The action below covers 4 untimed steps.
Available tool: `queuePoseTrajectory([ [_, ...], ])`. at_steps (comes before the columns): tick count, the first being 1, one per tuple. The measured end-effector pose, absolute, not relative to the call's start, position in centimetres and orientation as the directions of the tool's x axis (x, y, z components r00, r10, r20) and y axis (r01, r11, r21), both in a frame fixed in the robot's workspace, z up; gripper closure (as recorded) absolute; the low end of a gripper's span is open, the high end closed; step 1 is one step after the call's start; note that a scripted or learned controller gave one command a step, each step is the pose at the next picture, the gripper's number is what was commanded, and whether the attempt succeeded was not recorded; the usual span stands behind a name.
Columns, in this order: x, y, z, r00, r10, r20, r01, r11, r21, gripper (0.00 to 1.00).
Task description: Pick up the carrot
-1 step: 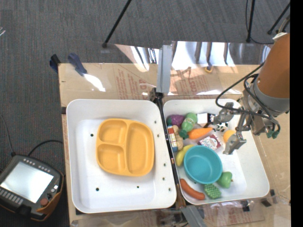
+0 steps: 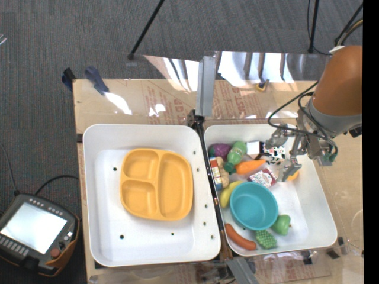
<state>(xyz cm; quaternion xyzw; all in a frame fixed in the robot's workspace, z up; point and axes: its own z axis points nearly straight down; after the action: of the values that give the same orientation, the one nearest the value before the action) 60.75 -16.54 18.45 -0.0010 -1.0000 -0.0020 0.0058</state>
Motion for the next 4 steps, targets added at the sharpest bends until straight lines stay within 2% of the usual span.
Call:
queuePoseTrajectory([
  [1, 61.4, -11.8, 8.4, -1.0, 0.029, 0.005, 0.029, 1.0, 0.003, 0.0],
  [2, 61.7, -11.9, 9.8, -1.0, 0.024, -0.001, 0.024, 1.0, -0.002, 1.0],
  [3, 55.2, -9.4, 10.3, -0.999, -0.044, -0.019, -0.044, 0.999, -0.004, 1.0],
  [4, 51.9, -1.9, 19.1, -0.999, 0.045, -0.008, 0.045, 0.999, 0.003, 1.0],
])
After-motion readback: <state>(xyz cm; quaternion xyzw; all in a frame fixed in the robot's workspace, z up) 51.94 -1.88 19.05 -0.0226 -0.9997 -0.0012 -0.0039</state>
